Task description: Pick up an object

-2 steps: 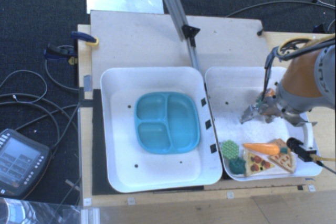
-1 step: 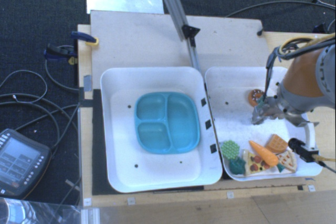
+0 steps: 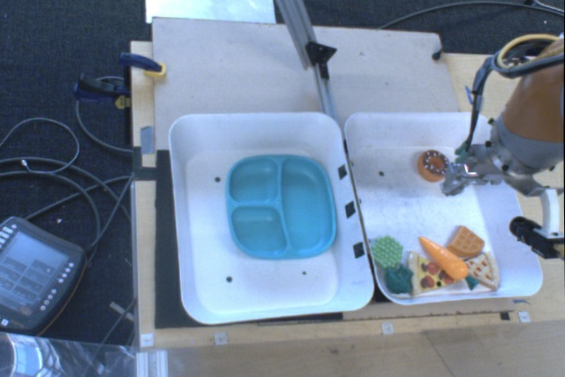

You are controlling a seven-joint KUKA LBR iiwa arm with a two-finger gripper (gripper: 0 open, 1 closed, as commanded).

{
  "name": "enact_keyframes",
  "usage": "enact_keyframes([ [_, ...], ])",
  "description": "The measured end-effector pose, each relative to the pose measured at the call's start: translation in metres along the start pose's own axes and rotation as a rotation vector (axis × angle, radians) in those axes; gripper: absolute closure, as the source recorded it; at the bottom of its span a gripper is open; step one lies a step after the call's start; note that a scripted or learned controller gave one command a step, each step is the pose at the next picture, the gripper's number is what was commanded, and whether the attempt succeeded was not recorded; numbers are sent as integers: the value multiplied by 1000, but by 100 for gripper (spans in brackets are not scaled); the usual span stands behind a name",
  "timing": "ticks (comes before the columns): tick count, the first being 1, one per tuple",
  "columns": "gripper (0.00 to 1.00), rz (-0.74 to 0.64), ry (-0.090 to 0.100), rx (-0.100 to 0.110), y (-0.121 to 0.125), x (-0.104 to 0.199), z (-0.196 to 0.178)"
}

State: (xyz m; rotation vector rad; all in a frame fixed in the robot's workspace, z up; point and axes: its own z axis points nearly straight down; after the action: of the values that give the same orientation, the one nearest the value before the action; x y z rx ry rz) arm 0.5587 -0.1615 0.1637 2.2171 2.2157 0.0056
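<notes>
The right bin [image 3: 397,190] holds several toy foods. A brown sprinkled donut [image 3: 433,164] lies near its back. An orange carrot [image 3: 444,259], a waffle piece [image 3: 465,241], two pizza slices [image 3: 484,271] and green vegetable pieces [image 3: 387,252] crowd its front edge. My gripper [image 3: 456,177] hangs low over the right bin, just right of the donut and close to touching it. Nothing can be seen held in it.
A teal divided plate [image 3: 282,206] lies in the middle of the left bin [image 3: 199,216]. A slanted grey pole [image 3: 296,9] crosses the back of the bench. Cables and a pendant [image 3: 35,269] lie on the floor at left.
</notes>
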Motion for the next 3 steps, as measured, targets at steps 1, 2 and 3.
enact_keyframes([
  [1, 100, -8, 1, -1, -1, 9, -58],
  [2, 100, -7, 1, 3, 0, 9, -77],
  [3, 100, -11, 3, 3, 19, 51, -80],
])
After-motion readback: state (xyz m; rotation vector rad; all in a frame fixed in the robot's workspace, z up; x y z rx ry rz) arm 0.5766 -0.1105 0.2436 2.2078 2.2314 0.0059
